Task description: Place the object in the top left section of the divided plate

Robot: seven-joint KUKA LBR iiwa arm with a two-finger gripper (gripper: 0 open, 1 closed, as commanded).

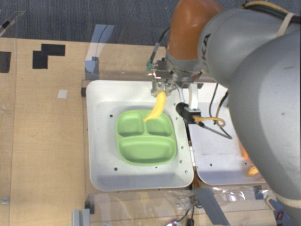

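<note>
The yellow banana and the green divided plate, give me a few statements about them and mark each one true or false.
1. The yellow banana hangs from the gripper, its upper end between the fingers. True.
2. The green divided plate sits in the left white bin. True.
3. The banana lies flat in the plate's large bottom section. False: it hangs tilted, its lower tip over the divider between the two top sections.
4. The plate is round and blue. False: it is green, a rounded rectangle with three sections.
5. The gripper is over the left bin's upper edge. True.
</note>
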